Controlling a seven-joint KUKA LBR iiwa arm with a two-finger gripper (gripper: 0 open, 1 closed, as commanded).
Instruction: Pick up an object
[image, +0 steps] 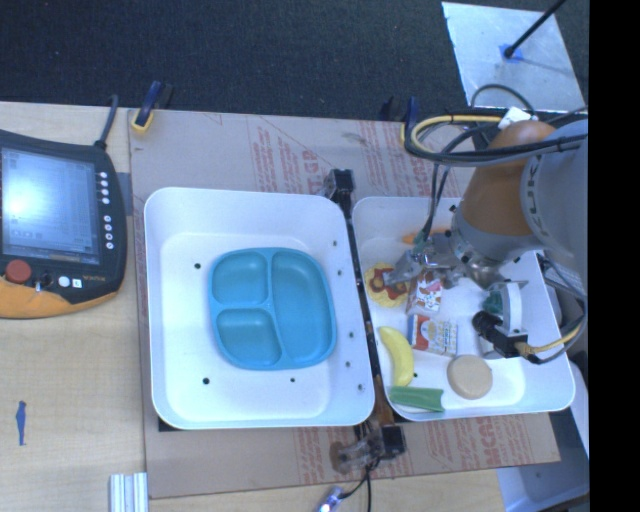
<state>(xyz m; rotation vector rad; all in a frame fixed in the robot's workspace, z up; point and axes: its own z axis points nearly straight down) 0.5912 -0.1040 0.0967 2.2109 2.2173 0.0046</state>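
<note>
Fingers: the gripper (428, 268) sits low in the right bin (545, 395), metal parts splayed over the toys; whether its fingers are apart or closed cannot be told from this view, nor whether anything sits between them. It hangs just above a small red-and-white carton (428, 294), possibly touching it; contact is unclear.

Objects in the right bin:
- Banana (399, 355): long axis runs roughly up-down in the view, slightly curved, lower tip toward the near rim.
- Green pod-like piece (417, 398): long axis left-right, lying just below the banana's lower end.
- Second red-and-white carton (433, 334): flat, tilted slightly, just right of the banana. Printing on both cartons is too small to read.
- Tan round disc (469, 377): near the bin's lower right, beside the second carton.
- Red-and-yellow item (383, 283): at the bin's left wall, left of the gripper; shape unclear.

Left bin (170, 400): holds a blue divided plate (272, 307) with three compartments, centred.

Left of the bins: a control pendant (55, 235), screen lit, text unreadable.

Arm (520, 195): grey with orange band, cables looped above.
</note>
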